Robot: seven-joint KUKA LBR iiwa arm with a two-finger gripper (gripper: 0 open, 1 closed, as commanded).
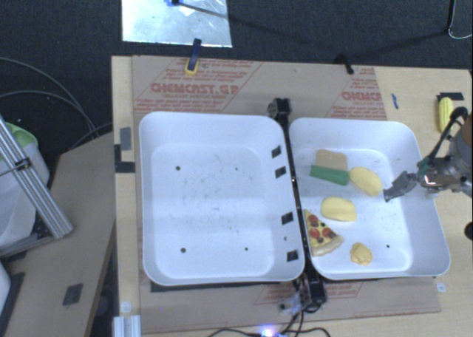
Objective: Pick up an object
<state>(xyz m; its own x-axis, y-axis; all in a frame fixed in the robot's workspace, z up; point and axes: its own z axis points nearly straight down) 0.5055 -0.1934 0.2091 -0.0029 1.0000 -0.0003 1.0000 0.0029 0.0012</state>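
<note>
The right bin (421, 232) holds several toy foods. At its back lies a tan bread slice (331, 158) with a green block (329, 174) just in front of it. A yellow oval piece (365, 180) lies to their right, and another yellow piece (338, 208) sits mid-bin. A pizza slice (321, 232) rests against the left wall, with a small yellow lump (361, 253) near the front. My gripper (395, 189) reaches in from the right, low over the bin, just right of the yellow oval piece. Nothing shows in its grasp.
The left bin (214, 202) adjoins the right one along a black clipped seam (292, 195). Both stand on a cardboard sheet (244, 84). A yellow tool (445, 112) lies at the bench's right edge. A metal frame (29, 180) stands at far left.
</note>
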